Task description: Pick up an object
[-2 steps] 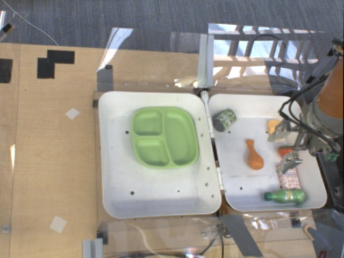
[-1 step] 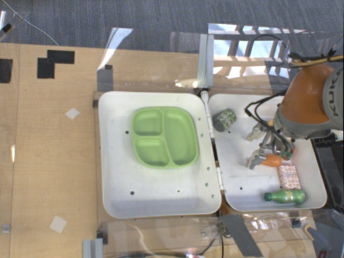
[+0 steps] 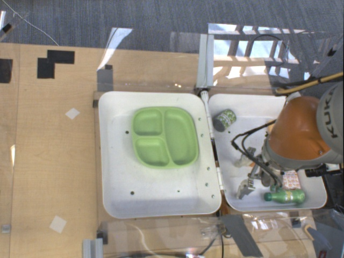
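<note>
Near the right bin's (image 3: pixel 231 198) front edge lies a green bottle (image 3: pixel 284 196) — on its side, white-labelled. Just beside it the gripper (image 3: pixel 248 186) hangs low — fingers spread, nothing between them.

Well to the left of my claw (image 3: pixel 248 186), past the divider, sits a shallow white plastic bin (image 3: pixel 107 160) with rounded corners. A light green plastic plate with three compartments (image 3: pixel 164 137) lies flat in its upper middle. Farther left is the pale wooden bench top (image 3: pixel 48 160), with black stepped tape shapes (image 3: pixel 54 62) at its far edge and two small pale square stickers (image 3: pixel 72 113) nearer. Beyond the bench, far above my claw, runs dark grey ribbed carpet (image 3: pixel 134 9).
</note>
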Controlling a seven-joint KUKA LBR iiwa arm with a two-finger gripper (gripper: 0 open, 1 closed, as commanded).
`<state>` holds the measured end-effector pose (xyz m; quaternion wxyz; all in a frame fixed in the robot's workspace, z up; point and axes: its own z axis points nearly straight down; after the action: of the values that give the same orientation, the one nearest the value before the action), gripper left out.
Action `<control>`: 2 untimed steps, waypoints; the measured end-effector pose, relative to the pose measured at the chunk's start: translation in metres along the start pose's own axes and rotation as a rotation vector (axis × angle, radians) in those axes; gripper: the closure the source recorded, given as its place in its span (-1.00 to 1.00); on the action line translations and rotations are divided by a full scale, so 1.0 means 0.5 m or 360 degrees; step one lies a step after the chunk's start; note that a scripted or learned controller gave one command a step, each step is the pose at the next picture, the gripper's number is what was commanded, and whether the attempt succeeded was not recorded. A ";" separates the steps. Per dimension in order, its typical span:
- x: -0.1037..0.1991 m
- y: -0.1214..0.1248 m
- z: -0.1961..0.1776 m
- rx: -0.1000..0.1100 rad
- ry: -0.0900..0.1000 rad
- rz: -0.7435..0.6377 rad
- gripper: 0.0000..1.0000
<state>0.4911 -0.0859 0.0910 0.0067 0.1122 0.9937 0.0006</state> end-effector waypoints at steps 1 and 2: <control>-0.012 0.003 -0.028 -0.0002 -0.0033 -0.0010 1.00; 0.002 0.008 -0.195 0.0002 0.0004 0.0385 1.00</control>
<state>0.4897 -0.0820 0.1884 0.0051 0.2312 0.9729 0.0008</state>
